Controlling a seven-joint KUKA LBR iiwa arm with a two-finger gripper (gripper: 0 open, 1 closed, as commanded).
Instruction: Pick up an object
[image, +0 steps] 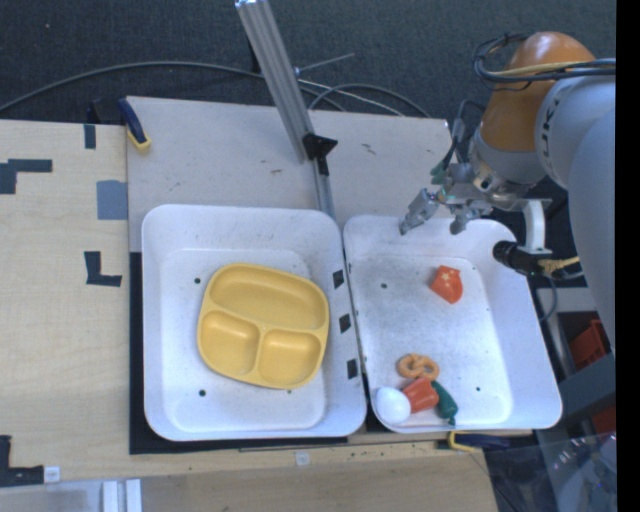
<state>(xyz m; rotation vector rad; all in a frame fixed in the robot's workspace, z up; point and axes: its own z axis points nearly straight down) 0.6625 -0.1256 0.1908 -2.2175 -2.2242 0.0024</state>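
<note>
In the camera view, the pincer (438, 214) hangs spread and empty over the far rim of the right bin (520, 330). An orange-red toy (447, 283) lies near it; pretzel (415, 365), white egg (392, 404) and carrot (428, 396) cluster at the near edge.

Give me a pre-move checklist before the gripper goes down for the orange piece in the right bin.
1. Gripper fingers spread, nothing between them: ok.
2. Gripper over the right bin: ok, at its far edge.
3. Gripper above the orange piece: not ok, the piece lies nearer the camera.
4. Orange piece stands apart from other things: ok.
5. Pretzel, white egg and carrot clustered at the near edge, away from the target: ok.
</note>
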